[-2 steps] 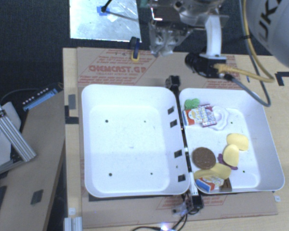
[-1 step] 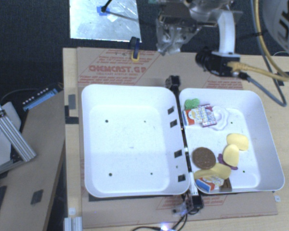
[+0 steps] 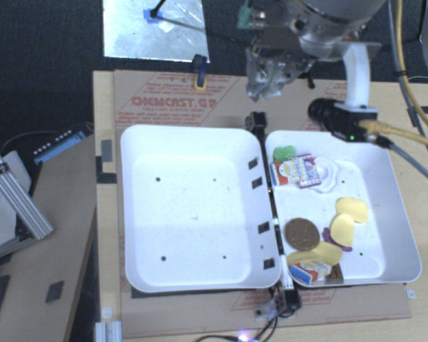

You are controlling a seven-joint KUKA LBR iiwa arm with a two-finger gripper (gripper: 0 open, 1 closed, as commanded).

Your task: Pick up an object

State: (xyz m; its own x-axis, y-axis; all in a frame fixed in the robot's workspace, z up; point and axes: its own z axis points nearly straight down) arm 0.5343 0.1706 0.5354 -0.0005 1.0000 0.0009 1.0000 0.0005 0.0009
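Well to the left of the pincer [image 3: 269, 84] and below it lies the left bin [image 3: 189, 205], a shallow white tray with nothing for the arm to fetch, likely kept bare as the place where picked things would go. The pincer hangs above the bench [image 3: 164, 98] just behind the seam between the two bins, high and clear of both, so I judge the arm is parked or sizing up its reach rather than grasping; whether it is wide or narrow I cannot tell, as the metal there is blurred. Below and to the right of it the right bin [image 3: 392, 212] holds every candidate: a green piece [image 3: 284, 152] nearest, touching a red and white packet [image 3: 297, 171], then farther down a brown disc [image 3: 301, 234], pale yellow pieces [image 3: 348, 218] and a small carton [image 3: 312, 271] at the near edge. They lie loosely heaped, some overlapping, which suits random picking. The bins rest on printed cardboard [image 3: 172, 100]; dark carpet [image 3: 50, 41] and a shiny metal plate [image 3: 154, 20] lie beyond
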